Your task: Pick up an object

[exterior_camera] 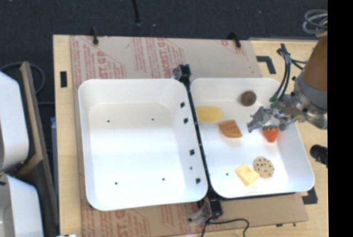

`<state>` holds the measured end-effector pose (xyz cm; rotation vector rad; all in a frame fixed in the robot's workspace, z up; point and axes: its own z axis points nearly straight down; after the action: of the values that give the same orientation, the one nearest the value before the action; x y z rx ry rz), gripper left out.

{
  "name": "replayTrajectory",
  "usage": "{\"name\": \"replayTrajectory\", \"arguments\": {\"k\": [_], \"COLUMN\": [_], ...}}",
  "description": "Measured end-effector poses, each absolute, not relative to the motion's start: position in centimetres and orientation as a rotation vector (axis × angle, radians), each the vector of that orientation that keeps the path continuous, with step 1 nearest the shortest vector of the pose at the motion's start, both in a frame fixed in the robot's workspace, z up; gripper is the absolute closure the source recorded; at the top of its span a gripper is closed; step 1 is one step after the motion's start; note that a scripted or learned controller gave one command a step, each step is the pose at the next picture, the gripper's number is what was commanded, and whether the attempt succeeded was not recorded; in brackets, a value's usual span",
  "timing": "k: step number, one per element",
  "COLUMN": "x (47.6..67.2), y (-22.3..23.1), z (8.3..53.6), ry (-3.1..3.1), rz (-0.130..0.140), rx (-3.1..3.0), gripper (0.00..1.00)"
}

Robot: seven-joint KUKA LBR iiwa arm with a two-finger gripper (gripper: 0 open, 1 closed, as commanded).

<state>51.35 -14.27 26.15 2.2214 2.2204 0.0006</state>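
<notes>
My gripper (268, 121) hangs over the right side of the right bin (292, 172), on the grey arm with its orange band reaching in from the right. A small red object (270, 134) sits directly at the gripper's lower edge, partly covered by it; I cannot tell whether it is held or lying on the bin floor. To the gripper's left lie an orange-brown wedge (230, 129) and a yellow oval piece (209, 114). A dark brown round piece (248, 98) lies behind them. Near the bin's front are a yellow block (246, 174) and a spotted cookie (264, 167).
The left bin (94, 120) stands beside the right one, with a black divider (191, 131) between them. Both rest on a cardboard sheet (138, 59) on the wooden bench. Cables (284, 73) run along the arm at the right.
</notes>
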Motion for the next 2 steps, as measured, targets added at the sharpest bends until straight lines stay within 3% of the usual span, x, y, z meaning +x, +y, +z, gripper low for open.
{"name": "replayTrajectory", "arguments": {"k": [1,2], "x": [57.7,61.3], "y": [-9.7,-17.9], "z": [9.6,11.2], "ry": [2.227,2.214], "rz": [-0.005,-0.001], "rx": [2.22,2.225], "gripper": [0.0,0.0]}}
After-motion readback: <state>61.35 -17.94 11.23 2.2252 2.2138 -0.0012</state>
